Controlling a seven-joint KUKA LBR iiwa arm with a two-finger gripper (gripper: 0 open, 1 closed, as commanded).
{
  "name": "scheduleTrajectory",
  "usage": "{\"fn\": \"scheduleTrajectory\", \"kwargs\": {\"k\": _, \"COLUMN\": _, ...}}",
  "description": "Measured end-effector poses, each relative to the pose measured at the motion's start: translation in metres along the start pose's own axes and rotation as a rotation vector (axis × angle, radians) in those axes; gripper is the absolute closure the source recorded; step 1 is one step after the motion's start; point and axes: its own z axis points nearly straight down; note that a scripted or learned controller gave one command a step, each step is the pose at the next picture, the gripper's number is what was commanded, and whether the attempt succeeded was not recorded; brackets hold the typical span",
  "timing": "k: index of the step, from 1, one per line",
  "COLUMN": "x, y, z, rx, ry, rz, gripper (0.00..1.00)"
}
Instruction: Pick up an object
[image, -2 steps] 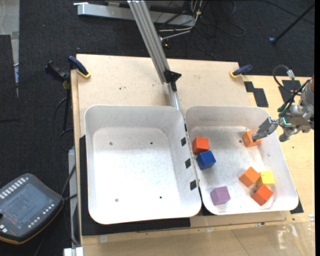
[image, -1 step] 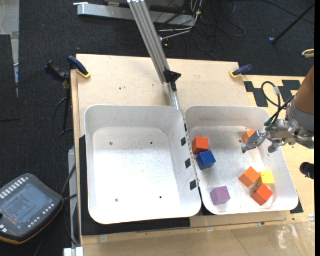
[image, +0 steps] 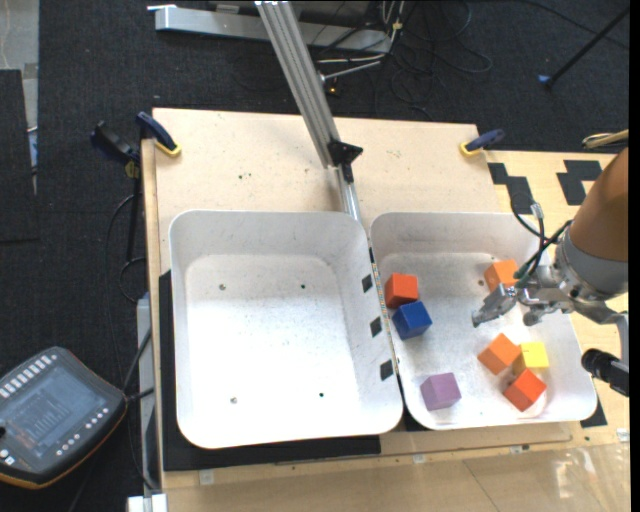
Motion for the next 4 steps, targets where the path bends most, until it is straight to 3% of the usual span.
{"fn": "scheduleTrajectory", "kwargs": {"k": 1, "x": 0.003, "y": -0.008, "z": 0.047, "rx": 0.0, "ry": 0.001, "rz": -0.001, "gripper": 0.0}}
{"fn": "scheduleTrajectory", "kwargs": {"k": 2, "x": 0.003, "y": -0.006, "z": 0.034, "rx": -0.007, "ry": -0.002, "rz": -0.002, "gripper": 1.0}}
{"fn": "scheduleTrajectory", "kwargs": {"k": 3, "x": -0.002, "y": -0.013, "z": -0.023, "rx": -0.012, "ry": -0.004, "rz": -0.002, "gripper": 1.0}}
{"fn": "scheduleTrajectory", "kwargs": {"k": 4, "x": -0.003, "y": -0.011, "z": -0.035, "rx": -0.009, "ry": -0.003, "rz": -0.003, "gripper": 1.0}}
